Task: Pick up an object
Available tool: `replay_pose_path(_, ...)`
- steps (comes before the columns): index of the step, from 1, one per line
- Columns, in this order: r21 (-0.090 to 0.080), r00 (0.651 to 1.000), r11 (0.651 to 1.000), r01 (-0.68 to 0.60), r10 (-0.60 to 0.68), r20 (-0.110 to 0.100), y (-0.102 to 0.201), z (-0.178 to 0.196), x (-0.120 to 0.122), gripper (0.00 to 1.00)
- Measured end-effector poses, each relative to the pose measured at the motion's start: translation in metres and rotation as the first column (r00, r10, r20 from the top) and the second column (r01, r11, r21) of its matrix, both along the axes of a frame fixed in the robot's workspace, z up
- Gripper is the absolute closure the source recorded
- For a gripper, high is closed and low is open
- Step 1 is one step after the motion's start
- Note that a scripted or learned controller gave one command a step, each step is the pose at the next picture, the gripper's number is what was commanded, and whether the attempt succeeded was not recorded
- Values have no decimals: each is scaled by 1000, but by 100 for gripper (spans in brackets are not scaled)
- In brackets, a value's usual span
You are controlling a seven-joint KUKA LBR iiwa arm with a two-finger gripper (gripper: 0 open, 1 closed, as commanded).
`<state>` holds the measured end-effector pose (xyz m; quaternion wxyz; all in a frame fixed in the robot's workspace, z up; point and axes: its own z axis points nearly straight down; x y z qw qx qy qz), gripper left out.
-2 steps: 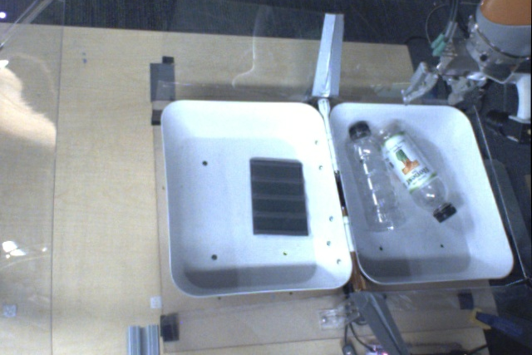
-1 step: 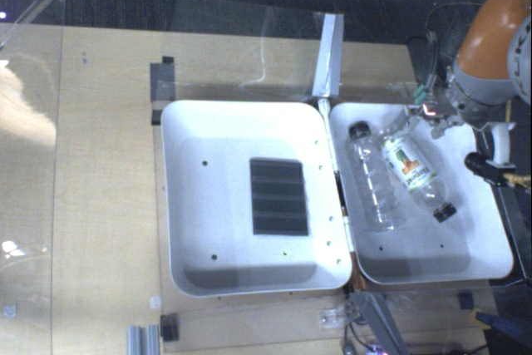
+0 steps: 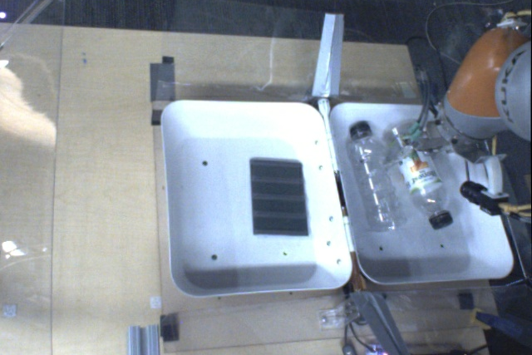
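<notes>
In the right bin (image 3: 490, 258) lie two clear plastic bottles. One bottle (image 3: 374, 179) has its black cap at the far end, near the bin's back left corner. The other bottle (image 3: 421, 179) bears a white, green and red label, with its black cap (image 3: 440, 219) pointing to the front. My gripper (image 3: 421, 139) hangs over the far end of the labelled bottle, close to it or touching it; which, I cannot tell. In the middle of the left bin (image 3: 191, 179) lies a flat black ribbed block (image 3: 279, 196).
The grey arm with its orange band (image 3: 482, 79) reaches in over the right bin's back right corner. A metal bar (image 3: 329, 54) stands behind the gap between the bins. Around the bins is pale wooden bench (image 3: 91, 179).
</notes>
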<state>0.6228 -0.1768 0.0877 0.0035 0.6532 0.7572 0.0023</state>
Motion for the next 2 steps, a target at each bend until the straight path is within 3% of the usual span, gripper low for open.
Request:
replay_pose_path(1, 0, 1000, 1000, -2, 2, 6, 2, 12, 2, 100)
replay_pose_path(2, 2, 998, 998, -56, 56, -4, 73, 106, 47, 100)
